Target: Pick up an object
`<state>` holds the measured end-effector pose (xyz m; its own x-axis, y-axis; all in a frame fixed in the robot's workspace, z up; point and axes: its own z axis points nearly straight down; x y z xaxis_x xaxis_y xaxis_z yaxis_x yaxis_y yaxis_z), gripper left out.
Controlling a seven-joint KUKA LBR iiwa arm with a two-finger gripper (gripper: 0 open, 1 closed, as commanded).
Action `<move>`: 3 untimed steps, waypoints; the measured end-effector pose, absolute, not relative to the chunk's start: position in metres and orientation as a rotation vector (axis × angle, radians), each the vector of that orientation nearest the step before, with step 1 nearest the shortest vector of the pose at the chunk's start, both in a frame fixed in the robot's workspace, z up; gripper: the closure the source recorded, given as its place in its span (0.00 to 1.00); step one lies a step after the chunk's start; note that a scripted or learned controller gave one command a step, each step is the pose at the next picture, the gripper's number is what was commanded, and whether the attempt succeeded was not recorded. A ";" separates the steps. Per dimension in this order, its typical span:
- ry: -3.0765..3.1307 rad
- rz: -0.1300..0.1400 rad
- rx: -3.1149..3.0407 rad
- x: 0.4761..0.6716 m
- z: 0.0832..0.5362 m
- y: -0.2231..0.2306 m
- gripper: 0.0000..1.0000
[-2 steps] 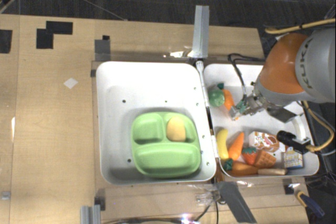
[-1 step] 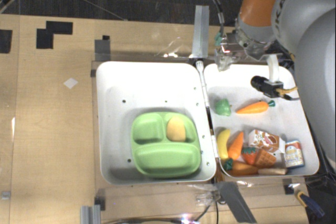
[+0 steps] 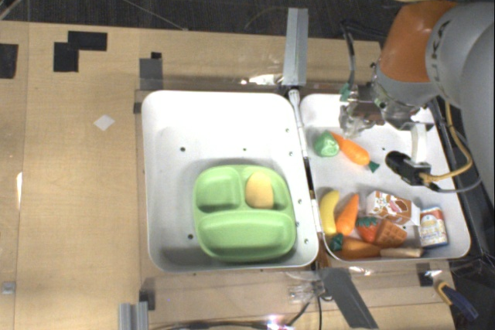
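Robot lab: wooden bench [image 3: 69, 166], two white bins [image 3: 166, 166].

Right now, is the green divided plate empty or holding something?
Holding something: the green divided plate has a yellow lemon-like toy lying in its upper-right compartment.

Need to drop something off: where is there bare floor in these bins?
Most room: the left bin, its far half between back wall and green tray. The right bin is crowded: a carrot by the claw, and banana, more carrots and cartons packed along the near wall.
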<state>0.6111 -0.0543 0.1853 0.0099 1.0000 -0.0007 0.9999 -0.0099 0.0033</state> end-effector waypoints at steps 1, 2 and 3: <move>2.210 0.003 2.228 0.611 0.185 -0.054 0.00; 2.077 0.005 2.352 0.590 0.095 -0.104 0.00; 2.121 0.013 2.306 0.605 0.091 -0.109 0.00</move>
<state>0.6050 -0.1091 0.0909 0.0837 0.9965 0.0005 0.9964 -0.0837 0.0119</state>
